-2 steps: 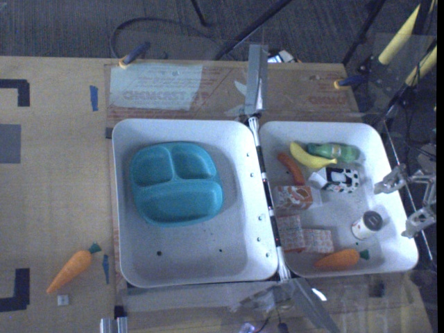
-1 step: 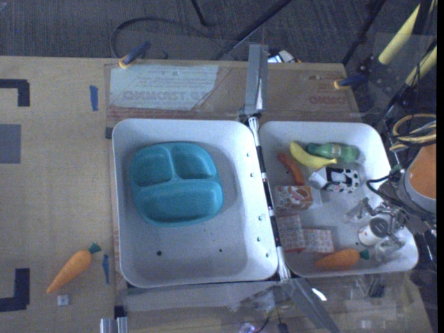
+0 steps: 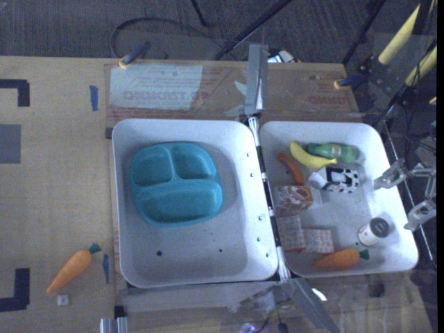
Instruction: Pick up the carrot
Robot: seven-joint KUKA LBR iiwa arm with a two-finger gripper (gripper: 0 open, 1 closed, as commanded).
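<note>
Reaching for the carrot (image 3: 339, 258) means coming in low over the right bin (image 3: 397, 194) and dropping straight down, since it lies flat along the near wall with its green top pointing right, toward a small round-capped bottle (image 3: 374, 231) just beside it. I'd judge the cleanest grab is across the thick orange middle, fingers turned so they straddle the width rather than the length, and kept off the bin wall and off the two square packets (image 3: 305, 238) sitting just behind it.

The gripper (image 3: 409, 194) hangs at the right rim of that bin, its metal fingers apart with nothing between them, one prong up near the rim and the other lower by the corner. The carrot sits to the left of it and nearer the front, well apart from the fingers, with the bottle roughly in between.

A second carrot (image 3: 70, 270) lies out on the wooden surface (image 3: 55, 151) left of the left bin (image 3: 232, 252), far from the arm's side; the one in the right bin looks the easier target.
</note>
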